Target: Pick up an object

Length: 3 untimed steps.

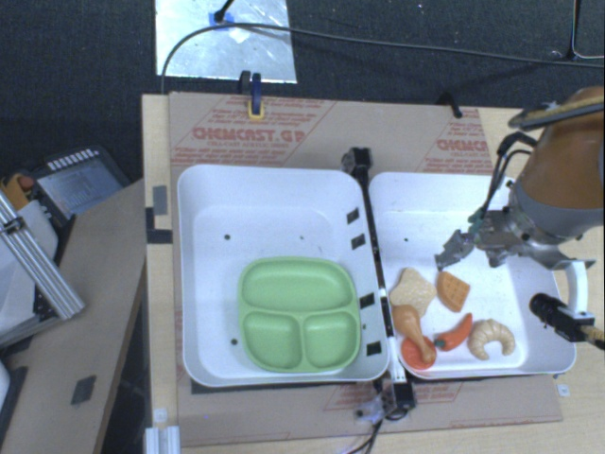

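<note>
Two shallow white bins sit side by side on the bench; we see the left white bin (pixel 203 206) holding a pale green three-compartment plastic tray (pixel 299 312), and the right white bin (pixel 416 206) holding a cluster of toy foods in its near half. These are a tan bread-like lump (pixel 413 289), an orange ridged wedge (pixel 453 290), a tan drumstick with a red rounded end (pixel 413 333), a red-orange chili pepper (pixel 454 332) and a pale croissant (pixel 492 338).

The grey arm with its orange band (pixel 565 164) reaches in from the right, and its two-finger gripper (pixel 457 249) hangs just above and behind the orange ridged wedge. We cannot tell whether the tool is wide or narrow (the tips read as one dark mass), and nothing appears caught in it.

We judge the approach step to be in hand: no item is lifted yet. The next move calls for settling on one target, most plausibly the wedge, then descending over it and closing.

On room: the foods crowd together, the wedge just beside the bread-like lump, so a descent risks nudging a neighbour. The far half of the right bin is bare and offers free space. The black divider (pixel 371 253) between the bins lies well apart from the tool; the right wall is nearer the arm.
</note>
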Each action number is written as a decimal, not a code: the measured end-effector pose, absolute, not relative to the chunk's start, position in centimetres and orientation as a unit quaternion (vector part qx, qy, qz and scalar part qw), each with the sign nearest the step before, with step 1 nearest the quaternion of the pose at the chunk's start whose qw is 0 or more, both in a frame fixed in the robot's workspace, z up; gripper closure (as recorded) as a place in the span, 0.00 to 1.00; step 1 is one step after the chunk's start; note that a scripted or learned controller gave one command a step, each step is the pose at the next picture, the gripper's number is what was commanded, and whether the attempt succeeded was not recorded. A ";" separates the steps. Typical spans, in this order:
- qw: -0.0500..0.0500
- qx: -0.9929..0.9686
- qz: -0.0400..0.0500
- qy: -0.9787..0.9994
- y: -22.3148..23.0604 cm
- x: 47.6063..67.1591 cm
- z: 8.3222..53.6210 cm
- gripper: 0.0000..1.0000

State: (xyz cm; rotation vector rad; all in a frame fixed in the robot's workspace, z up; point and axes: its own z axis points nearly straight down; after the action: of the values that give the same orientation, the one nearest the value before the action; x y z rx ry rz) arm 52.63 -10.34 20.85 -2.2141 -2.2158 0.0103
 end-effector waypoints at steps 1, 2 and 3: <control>0.000 -0.706 0.000 -0.708 -10.3 52.9 21.4 0.00; 0.001 -0.707 0.001 -0.707 -10.1 52.5 17.1 0.00; 0.002 -0.707 0.001 -0.707 -10.9 52.3 11.6 0.00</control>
State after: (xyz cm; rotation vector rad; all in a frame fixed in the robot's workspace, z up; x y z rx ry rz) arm 52.29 -10.94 11.60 -2.2182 -2.2199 0.0036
